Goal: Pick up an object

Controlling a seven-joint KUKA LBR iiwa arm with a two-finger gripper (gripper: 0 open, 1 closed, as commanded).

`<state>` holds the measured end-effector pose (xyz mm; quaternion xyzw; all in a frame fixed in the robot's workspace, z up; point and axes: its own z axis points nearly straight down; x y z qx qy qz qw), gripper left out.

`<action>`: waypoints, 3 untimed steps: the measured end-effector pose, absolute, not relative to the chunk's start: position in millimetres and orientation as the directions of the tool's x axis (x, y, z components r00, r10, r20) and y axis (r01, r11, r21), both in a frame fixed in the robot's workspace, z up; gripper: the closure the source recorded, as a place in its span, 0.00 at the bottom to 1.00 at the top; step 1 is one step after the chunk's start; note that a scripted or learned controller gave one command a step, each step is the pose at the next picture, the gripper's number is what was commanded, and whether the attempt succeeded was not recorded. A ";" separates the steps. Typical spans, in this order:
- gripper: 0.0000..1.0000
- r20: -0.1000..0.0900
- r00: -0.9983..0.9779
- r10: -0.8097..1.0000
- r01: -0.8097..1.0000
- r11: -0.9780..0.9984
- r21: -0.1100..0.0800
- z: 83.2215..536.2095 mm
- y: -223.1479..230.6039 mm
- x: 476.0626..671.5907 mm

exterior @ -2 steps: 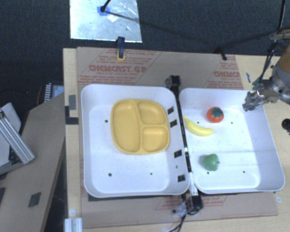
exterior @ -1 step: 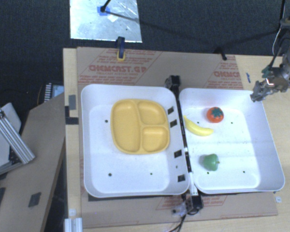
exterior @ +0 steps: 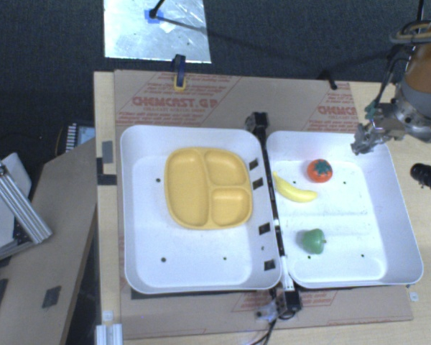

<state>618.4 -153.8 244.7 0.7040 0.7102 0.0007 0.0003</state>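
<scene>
Three toy foods lie in the right bin [exterior: 388, 214]: a red tomato [exterior: 319, 169] near the back, a yellow banana [exterior: 294, 190] left of it by the divider, and a green pepper [exterior: 313, 241] nearer the front. My gripper [exterior: 363, 144] hangs over the bin's back right corner, to the right of the tomato and apart from it. Nothing shows between its fingers.
The left bin [exterior: 140, 214] holds a yellow three-compartment plate [exterior: 207, 187]. A black divider with clips [exterior: 266, 192] runs between the bins. The arm's grey body [exterior: 424, 99] occupies the upper right. A metal sheet [exterior: 156, 20] lies behind the bench.
</scene>
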 end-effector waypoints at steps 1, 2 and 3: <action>1.00 0.001 -0.009 1.000 1.000 0.009 0.000 233.6 -107.9 611.8; 1.00 0.001 -0.009 1.000 1.000 0.009 0.001 230.8 -58.8 615.2; 1.00 0.002 -0.010 1.000 1.000 0.010 0.001 239.3 -7.9 603.4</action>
